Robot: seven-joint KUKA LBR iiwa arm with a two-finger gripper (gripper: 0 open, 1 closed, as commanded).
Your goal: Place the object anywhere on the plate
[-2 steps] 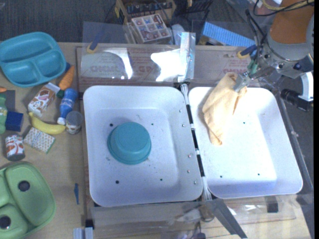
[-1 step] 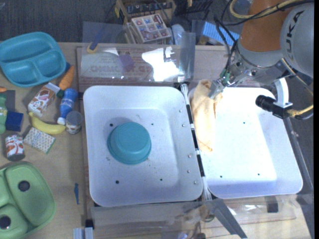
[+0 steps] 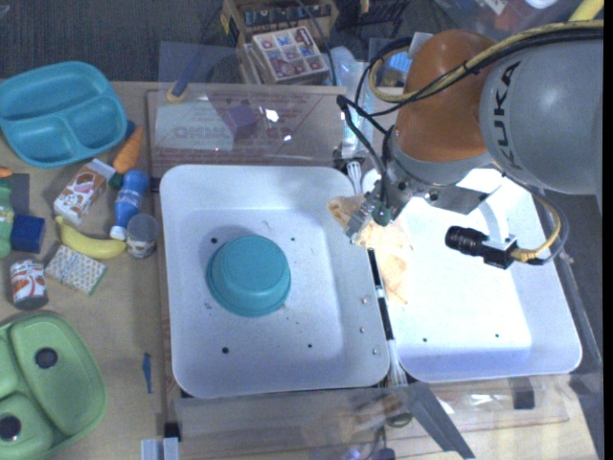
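Gripper (image 3: 369,220) hangs over the seam between the 2 bins (image 3: 182,257). Grasp? Cannot tell. The teal plate (image 3: 249,274) waits left, well apart.

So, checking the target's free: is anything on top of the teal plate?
Nothing rests on the teal plate; it lies overturned in the left bin. Whatever lies beneath it is covered.

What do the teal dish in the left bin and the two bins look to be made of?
The teal dish looks like moulded plastic with a matte finish: even colour, soft rounded edges, no sharp glare. The left bin and right bin seem to be smooth white plastic with rounded corners, though the right one is too brightly lit to be sure.
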